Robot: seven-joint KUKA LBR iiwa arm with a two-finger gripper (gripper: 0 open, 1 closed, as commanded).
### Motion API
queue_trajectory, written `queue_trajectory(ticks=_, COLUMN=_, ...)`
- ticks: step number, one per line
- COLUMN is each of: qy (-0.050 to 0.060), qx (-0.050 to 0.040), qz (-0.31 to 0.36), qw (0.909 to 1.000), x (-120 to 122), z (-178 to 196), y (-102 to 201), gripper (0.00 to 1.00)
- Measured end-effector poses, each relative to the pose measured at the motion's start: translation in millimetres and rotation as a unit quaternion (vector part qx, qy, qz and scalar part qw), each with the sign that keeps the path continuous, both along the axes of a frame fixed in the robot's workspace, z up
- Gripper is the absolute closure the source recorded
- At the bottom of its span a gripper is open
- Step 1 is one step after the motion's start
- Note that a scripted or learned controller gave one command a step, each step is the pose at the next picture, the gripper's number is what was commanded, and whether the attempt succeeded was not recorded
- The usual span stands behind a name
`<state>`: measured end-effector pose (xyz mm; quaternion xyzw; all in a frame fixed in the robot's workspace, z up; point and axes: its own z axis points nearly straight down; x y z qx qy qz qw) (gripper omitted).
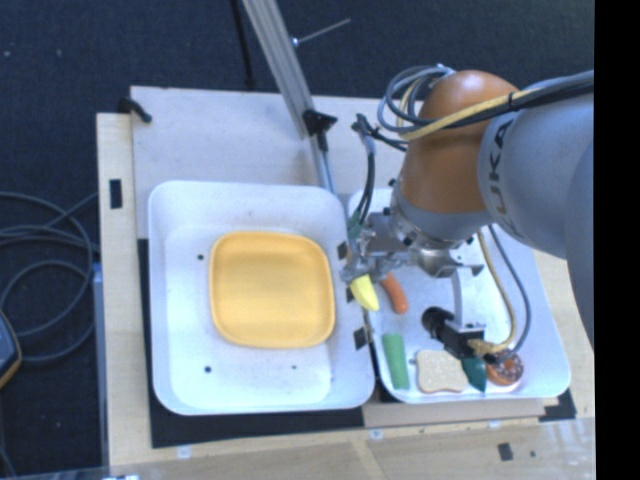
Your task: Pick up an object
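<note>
My gripper [362, 268] hangs under the grey and orange wrist at the left edge of the right bin [545, 298]. A small yellow object [364, 293] sits right at its lower tip, touching or nearly so; the view does not settle which. An orange carrot-like piece [397, 295] lies just right of the yellow one. Toward the bin's front are a green stick [394, 360], a slice of bread [438, 372], a teal piece [473, 372] and a small round brown and orange item [504, 368].
The left bin [175, 268] holds a square yellow plate [271, 288] in its middle. A metal rail [285, 68] slants from the top down to the divide between the bins. The arm covers the right bin's back half.
</note>
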<state>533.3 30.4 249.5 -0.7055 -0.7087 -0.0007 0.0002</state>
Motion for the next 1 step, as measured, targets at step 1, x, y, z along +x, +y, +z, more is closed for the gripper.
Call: queue_trajectory(ticks=1, qy=0.000, qx=-0.0003, qz=-0.001, qw=1.0000, x=-14.6, z=-14.5, y=50.7, gripper=1.00)
